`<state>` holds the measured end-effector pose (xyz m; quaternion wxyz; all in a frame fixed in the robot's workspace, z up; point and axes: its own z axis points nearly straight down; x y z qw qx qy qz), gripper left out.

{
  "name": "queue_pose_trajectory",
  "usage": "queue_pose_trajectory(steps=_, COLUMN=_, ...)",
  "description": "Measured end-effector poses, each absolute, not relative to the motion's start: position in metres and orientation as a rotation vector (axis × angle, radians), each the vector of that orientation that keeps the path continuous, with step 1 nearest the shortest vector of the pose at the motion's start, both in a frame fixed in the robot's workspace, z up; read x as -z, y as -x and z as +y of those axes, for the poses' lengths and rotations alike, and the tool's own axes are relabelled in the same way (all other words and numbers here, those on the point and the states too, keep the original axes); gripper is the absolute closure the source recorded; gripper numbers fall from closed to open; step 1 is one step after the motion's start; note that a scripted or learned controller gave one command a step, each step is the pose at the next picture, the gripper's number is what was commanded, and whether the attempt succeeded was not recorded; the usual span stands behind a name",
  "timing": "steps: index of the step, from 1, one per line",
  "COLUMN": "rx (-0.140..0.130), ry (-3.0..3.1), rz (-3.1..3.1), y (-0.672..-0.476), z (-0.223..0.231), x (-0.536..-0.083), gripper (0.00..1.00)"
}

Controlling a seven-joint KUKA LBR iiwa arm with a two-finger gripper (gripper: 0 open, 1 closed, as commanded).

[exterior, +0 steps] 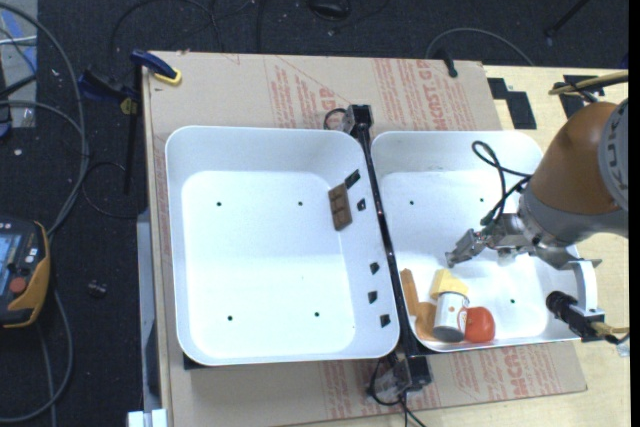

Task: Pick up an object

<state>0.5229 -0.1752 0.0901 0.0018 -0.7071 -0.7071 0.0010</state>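
Observation:
My gripper [466,248] hangs over the middle of the right bin [430,170], pointing left, with the grey and orange arm [580,175] behind it. Just below it, in the bin's front left corner, lies a cluster: a white and yellow cylinder [450,299], a red ball [481,324] and a thin orange stick [409,289] along the left wall. The gripper stands a little above and to the right of the cylinder, apart from it. A brown block [341,207] lies in the left bin [200,155] by its right wall.
A black cable [490,165] loops from the arm across the right bin's back. Small dark clips [375,267] sit on the divider between the bins. A blue and yellow clamp [155,67] lies at the bench's back left corner.

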Motion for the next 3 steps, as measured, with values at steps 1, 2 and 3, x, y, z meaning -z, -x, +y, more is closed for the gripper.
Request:
queue_pose_trajectory(steps=1, rx=0.000, ry=2.221, rz=-2.221, y=-0.524, z=-0.175, x=-0.103, gripper=1.00)
queue_pose_trajectory(steps=2, rx=0.004, ry=2.224, rz=-2.225, y=-0.531, z=-0.174, x=-0.163, gripper=1.00)
queue_pose_trajectory(steps=3, rx=0.004, ry=2.225, rz=-2.224, y=-0.526, z=-0.182, x=-0.220, gripper=1.00)
